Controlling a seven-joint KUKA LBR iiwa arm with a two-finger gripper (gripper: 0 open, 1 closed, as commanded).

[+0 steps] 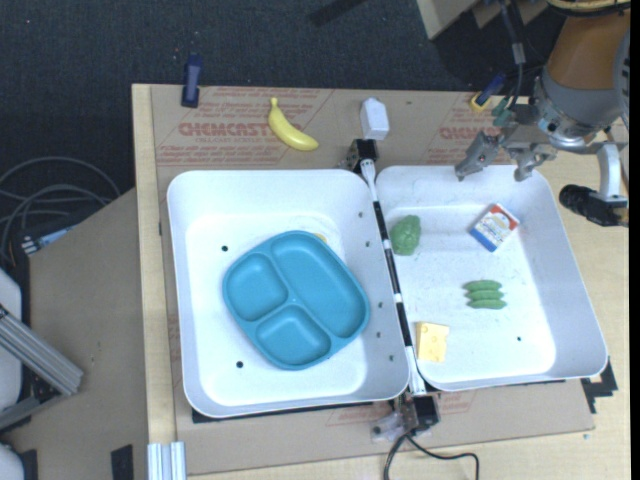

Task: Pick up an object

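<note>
My gripper (497, 163) hangs over the far edge of the right bin (570, 308), its two fingers spread apart with nothing between them. Below it in that bin lie a small red, white and blue box (494, 227), a green leafy lump (405, 235) near the left wall, a green pea pod (484, 294) in the middle, and a yellow cheese wedge (432, 342) at the front left. The box is the closest item to the fingers, a short way in front of them.
The left bin (190, 268) holds a blue divided plate (293, 297). A yellow banana (290, 128) lies on the board behind the bins, with a blue marker (191, 80) further left. Clips (373, 118) join the bins at the middle seam.
</note>
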